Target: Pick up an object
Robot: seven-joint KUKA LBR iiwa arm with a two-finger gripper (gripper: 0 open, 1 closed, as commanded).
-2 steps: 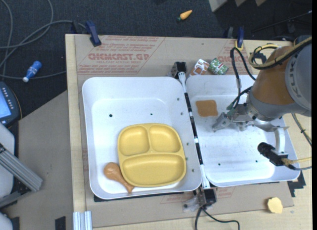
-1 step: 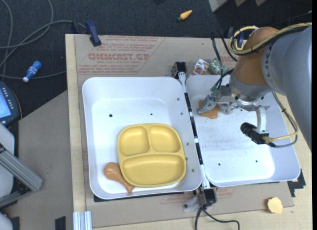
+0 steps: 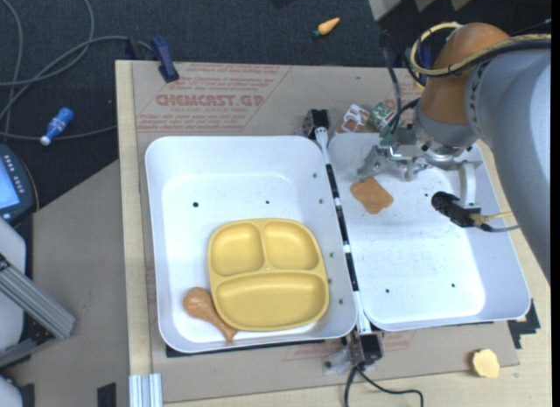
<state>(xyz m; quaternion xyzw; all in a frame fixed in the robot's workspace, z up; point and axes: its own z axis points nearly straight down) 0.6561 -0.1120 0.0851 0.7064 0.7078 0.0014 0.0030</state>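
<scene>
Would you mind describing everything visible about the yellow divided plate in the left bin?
The yellow divided plate looks like matte plastic, a rounded rectangle with three compartments: two small ones on the far side, one wide one nearer the camera. It lies flat and upright in the near part of the left bin. An orange toy drumstick lies against its near-left corner.

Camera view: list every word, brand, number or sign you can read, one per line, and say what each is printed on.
"CHEMCAST GP": large red print on the brown board under the bins.
Smaller red lines above and below it on the board: too blurred to read.
Packet at the right bin's far edge: print too small to read.
</scene>
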